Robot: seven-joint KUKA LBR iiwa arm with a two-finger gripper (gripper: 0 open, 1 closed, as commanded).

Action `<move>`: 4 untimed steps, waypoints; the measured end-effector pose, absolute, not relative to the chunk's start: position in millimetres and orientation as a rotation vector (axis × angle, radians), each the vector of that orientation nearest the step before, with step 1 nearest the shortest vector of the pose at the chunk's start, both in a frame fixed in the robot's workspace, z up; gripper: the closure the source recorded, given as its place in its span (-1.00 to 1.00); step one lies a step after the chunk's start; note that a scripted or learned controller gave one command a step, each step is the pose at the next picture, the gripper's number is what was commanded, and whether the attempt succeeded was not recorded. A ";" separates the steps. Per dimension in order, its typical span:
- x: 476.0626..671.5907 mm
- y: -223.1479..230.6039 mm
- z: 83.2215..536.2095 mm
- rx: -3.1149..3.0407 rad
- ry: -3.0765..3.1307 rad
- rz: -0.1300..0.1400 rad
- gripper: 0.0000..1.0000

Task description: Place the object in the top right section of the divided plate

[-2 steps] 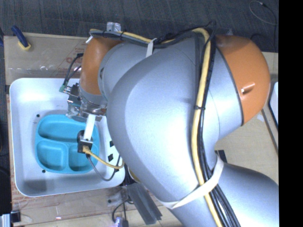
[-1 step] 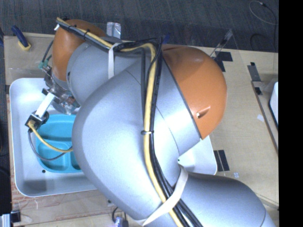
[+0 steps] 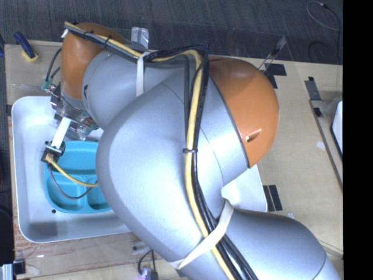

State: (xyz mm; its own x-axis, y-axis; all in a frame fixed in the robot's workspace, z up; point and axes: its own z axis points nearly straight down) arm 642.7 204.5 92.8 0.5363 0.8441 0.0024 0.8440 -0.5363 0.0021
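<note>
While the grey arm [image 3: 175, 174] looms, its end effector [image 3: 73, 124], grip state unclear, hangs just above the blue divided plate [image 3: 73, 188].

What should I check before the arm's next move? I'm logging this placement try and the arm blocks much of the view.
1. Divided plate lies inside the left bin: ok.
2. Gripper is over the plate's upper edge: ok.
3. Object between the fingers: cannot tell.
4. Plate's top right section free: cannot tell, the arm covers it.
5. Yellow cable hangs across the plate: not ok.
</note>
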 end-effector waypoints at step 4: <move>478.4 217.9 136.7 2.240 2.210 -0.016 1.00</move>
State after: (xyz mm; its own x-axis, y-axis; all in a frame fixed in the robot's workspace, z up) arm 478.4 217.9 136.7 0.0130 0.9999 -0.0038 0.9999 -0.0131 -0.0109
